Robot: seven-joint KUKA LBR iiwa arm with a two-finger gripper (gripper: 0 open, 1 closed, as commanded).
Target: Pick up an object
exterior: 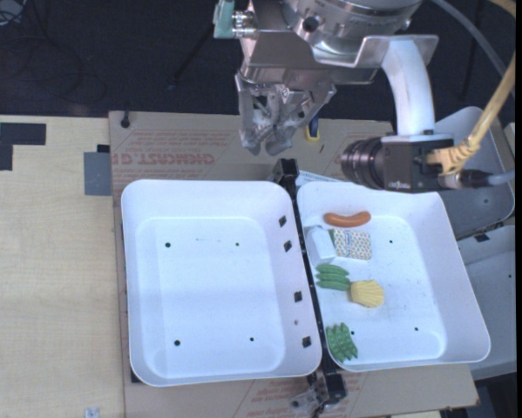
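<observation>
The gripper hangs above the bins' far edge, its state unclear; a sausage lies in the right bin.

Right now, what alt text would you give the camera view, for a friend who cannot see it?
A robot gripper hangs above the far edge of two white bins. The right bin holds a sausage, a small patterned packet, a yellow toy and two green toys; the left bin sits beside it.
</observation>
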